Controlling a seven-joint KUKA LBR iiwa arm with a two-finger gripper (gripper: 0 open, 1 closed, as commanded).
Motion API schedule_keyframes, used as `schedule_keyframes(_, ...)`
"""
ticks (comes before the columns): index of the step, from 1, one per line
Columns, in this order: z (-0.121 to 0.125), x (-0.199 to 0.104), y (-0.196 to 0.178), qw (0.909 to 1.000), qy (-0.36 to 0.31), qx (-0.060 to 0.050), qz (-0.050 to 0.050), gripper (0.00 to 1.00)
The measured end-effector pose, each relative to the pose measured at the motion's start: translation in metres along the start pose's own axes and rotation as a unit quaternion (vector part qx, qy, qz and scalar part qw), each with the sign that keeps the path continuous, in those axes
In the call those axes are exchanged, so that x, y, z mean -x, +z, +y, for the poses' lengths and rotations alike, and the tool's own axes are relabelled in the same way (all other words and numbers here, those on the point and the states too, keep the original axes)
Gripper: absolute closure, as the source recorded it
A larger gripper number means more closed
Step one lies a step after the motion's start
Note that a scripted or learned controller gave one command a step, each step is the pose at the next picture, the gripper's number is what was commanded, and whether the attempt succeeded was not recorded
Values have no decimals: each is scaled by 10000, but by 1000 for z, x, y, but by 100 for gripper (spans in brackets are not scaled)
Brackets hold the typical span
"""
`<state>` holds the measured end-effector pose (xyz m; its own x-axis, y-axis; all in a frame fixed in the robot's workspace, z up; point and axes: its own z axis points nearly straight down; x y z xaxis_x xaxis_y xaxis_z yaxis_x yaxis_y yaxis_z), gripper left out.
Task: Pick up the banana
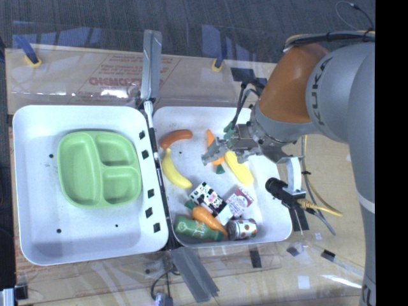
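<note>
**A:** Look down at the camera view. Where is the banana?

**B:** You can see the banana (pixel 176 173) in the right bin (pixel 271 231), close to the wall next to the left bin (pixel 32 190). It lies flat on the white floor. Nothing is touching it.

**A:** Which way does it point?

**B:** Its long side runs from the top left down to the bottom right. A red sausage (pixel 175 137) sits just above it.

**A:** And where is the gripper (pixel 220 153)?

**B:** Your gripper hangs over the middle of the right bin. The banana is to its left in the picture, and a little lower. The two are apart.

**A:** Is the gripper open or closed?

**B:** You cannot tell from here. The grey parts blur together. Nothing yellow shows inside it, so I would not say it holds the banana.

**A:** What is that other yellow thing (pixel 240 170)?

**B:** It lies just beside the gripper, on its lower right. It is long and yellow too, so watch out. It may be a second banana. I cannot be sure.

**A:** So what matters next?

**B:** I think you would need to move left and come down across the banana's narrow side.
</note>
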<state>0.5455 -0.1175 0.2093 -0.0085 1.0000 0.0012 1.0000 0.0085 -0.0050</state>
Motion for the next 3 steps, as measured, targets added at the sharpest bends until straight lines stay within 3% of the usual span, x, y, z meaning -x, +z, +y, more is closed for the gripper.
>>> schedule_keyframes(1, 6, 81, 65, 9999, 141, -6, -3, 0)
schedule_keyframes(2, 15, 89, 118, 10000, 8, 8, -3, 0)
schedule_keyframes(3, 15, 89, 108, 10000, -11, 3, -3, 100)
